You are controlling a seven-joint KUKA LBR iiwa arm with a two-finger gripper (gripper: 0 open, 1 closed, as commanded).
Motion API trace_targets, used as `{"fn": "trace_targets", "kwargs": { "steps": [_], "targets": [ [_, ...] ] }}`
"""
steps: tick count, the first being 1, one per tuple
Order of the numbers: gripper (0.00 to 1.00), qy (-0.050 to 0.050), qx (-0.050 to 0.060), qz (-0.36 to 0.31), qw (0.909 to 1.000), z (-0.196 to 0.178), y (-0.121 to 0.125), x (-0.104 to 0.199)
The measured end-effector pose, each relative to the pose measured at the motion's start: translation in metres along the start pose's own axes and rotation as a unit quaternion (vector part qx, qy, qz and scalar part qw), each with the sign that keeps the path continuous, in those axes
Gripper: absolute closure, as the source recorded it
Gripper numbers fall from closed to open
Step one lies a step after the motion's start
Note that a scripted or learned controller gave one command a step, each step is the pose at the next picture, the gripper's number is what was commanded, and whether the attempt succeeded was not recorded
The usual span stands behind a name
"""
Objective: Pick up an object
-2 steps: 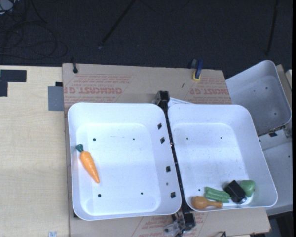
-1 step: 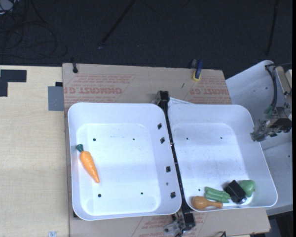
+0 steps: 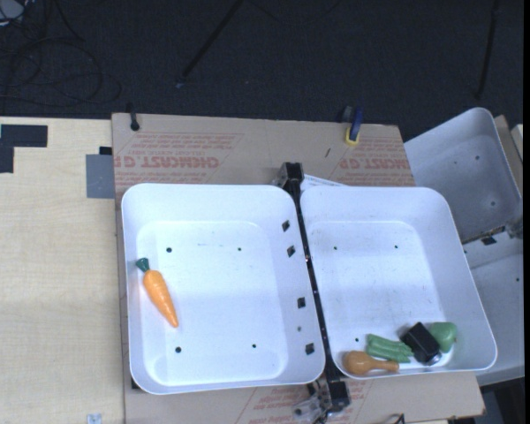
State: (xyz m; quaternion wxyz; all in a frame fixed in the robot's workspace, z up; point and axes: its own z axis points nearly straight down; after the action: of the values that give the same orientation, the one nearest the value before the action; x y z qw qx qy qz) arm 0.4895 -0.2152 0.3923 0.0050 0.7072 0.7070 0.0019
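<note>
Camera view: we see carrot (image 3: 160,297) lying at left edge of left bin (image 3: 208,203). Green pieces (image 3: 388,347), black block (image 3: 420,342), orange gourd (image 3: 367,363) clustered in right bin (image 3: 380,203) near corner. Jaws' state: we cannot tell.

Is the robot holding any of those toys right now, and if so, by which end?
Nothing is held. The carrot lies loose in the left bin; the black block, green pieces and orange pear-shaped toy sit in the right bin's near corner.
</note>
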Motion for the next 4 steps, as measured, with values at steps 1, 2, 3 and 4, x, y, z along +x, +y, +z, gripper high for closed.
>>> {"fn": "trace_targets", "kwargs": {
  "steps": [1, 2, 3, 4],
  "targets": [
    [1.0, 0.003, 0.007, 0.0, 1.0, 0.038, -0.015, 0.002],
    [1.0, 0.001, 0.004, -0.001, 1.0, -0.001, -0.014, 0.001],
    [1.0, 0.002, 0.005, -0.002, 1.0, -0.009, -0.013, 0.052],
    [1.0, 0.003, 0.009, 0.002, 1.0, 0.062, -0.015, 0.0]
  ]
}}
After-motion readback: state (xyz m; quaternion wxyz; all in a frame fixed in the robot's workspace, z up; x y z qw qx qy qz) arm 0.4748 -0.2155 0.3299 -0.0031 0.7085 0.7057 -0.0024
